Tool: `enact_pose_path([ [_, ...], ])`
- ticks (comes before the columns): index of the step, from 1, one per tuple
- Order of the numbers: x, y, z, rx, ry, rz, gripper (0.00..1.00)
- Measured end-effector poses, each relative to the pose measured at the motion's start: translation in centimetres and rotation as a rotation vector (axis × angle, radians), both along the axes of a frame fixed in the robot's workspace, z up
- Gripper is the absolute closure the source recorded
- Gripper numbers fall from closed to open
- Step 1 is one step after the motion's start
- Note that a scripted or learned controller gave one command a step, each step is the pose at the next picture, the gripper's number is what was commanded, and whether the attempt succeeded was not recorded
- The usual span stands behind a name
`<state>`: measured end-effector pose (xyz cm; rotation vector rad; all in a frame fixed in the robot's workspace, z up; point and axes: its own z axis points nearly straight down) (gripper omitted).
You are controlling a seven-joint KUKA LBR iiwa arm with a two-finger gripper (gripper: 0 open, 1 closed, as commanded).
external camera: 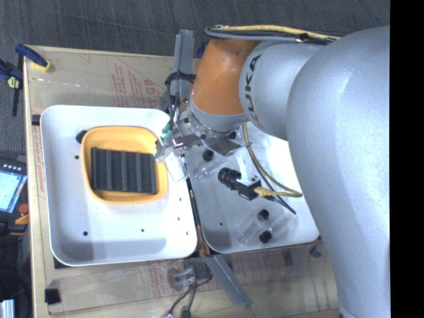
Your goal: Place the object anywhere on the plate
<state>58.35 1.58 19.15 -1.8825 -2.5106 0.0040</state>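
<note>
Clear plastic, almost glassy: a small see-through piece lies at the right rim of the yellow plate, close to the wall where the two bins meet. From here I cannot say whether it rests on the rim or just beside it. The gripper hangs directly on its far side, very close above it. Whether it is spread or closed, or has any hold of the piece, I cannot tell.

The plate sits in the far half of the left bin. A dark ribbed slab covers its middle. A small black spot shows beside the plate's far left corner.

The grey arm, with its orange band, leans across the right bin. In that bin, near the front, lie another clear thing and two small black bits. The bins stand on a plywood counter, with a blue clamp at its far left corner.
</note>
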Motion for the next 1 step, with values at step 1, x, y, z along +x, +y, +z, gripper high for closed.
enact_pose_path([
  [1,0.01,-0.05,0.01,0.000,0.000,-0.001,0.00],
])
